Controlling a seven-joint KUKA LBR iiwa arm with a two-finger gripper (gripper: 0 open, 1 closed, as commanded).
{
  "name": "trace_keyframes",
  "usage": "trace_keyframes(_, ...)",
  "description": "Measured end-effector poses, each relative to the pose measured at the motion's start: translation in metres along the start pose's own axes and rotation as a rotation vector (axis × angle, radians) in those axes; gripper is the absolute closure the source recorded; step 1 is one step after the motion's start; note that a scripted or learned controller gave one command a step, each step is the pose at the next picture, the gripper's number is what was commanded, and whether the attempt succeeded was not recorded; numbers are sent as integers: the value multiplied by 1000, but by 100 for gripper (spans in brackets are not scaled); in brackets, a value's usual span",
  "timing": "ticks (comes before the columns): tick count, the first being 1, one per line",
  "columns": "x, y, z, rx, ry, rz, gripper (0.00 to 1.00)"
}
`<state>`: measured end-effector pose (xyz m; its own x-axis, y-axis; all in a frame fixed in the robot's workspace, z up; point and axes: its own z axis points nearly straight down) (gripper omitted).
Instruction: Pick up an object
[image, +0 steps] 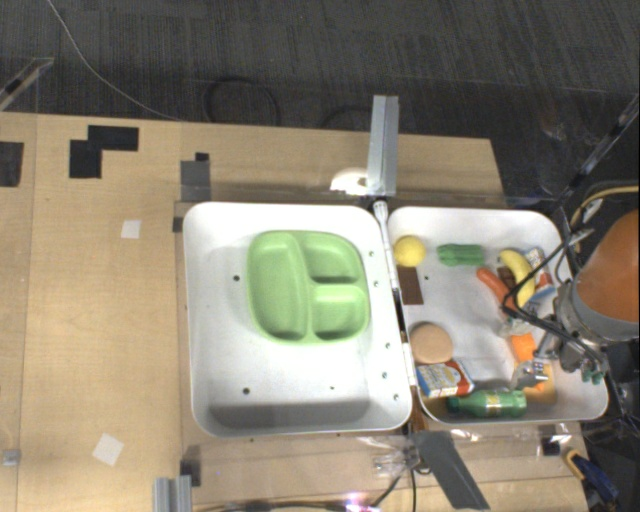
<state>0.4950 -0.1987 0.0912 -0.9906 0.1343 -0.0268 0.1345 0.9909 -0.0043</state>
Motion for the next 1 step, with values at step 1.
trace_keyframes(1,-4,1,-13,1,-8,-8,100)
